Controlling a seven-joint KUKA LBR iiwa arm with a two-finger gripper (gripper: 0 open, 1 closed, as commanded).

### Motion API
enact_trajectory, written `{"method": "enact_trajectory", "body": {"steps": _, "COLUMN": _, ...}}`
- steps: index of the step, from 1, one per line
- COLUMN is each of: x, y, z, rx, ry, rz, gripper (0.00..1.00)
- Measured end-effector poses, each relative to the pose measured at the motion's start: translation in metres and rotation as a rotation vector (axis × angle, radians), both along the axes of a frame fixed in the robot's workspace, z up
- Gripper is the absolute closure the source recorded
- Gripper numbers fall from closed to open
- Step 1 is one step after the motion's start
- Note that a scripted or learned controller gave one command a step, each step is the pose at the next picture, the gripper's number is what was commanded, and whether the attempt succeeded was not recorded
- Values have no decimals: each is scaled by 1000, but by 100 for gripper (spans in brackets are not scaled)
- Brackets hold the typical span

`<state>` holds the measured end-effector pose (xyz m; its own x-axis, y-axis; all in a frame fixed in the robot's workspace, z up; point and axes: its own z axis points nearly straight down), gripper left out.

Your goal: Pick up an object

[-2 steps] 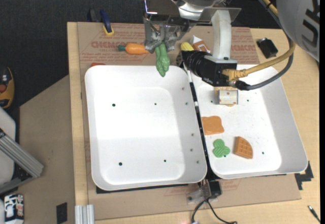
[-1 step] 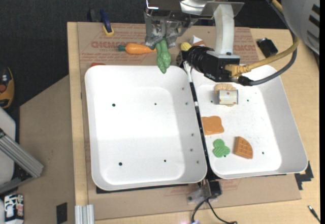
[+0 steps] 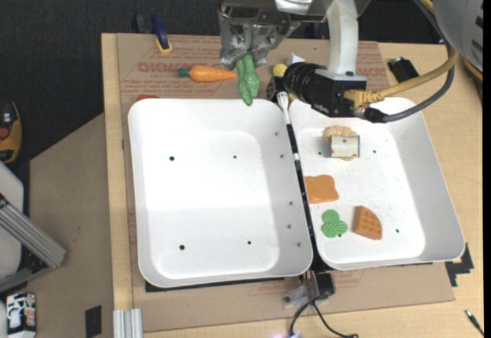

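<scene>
- Claw [image 3: 247, 49] hung over bench's far edge, above top rim of left bin [image 3: 207, 267], fingers clenched on a green toy [image 3: 248, 80]; looked like a veg pod, can't say which.
- Green toy dangled straight down from fingertips, lower end just past the bin rim. Prob. held high so it clears the rim.
- Carrot [image 3: 209, 74] lay on cardboard just left of claw, outside both bins; apart from the green toy.
- Right bin [image 3: 430, 198], below-right of claw, held the rest: bread-like piece w/ white block [image 3: 341, 141], orange slab [image 3: 321, 189], small green piece [image 3: 333, 224], waffle wedge [image 3: 367, 222].
- Judgement: pick seemed made, grip narrow at toy's top end, so slip poss.
</scene>
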<state>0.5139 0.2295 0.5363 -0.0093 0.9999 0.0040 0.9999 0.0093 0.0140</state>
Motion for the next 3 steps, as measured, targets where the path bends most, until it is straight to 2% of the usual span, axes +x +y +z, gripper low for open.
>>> {"method": "enact_trajectory", "body": {"steps": 3, "x": 1, "y": 2, "z": 31, "rx": 3, "ry": -9, "rz": 3, "gripper": 100}}
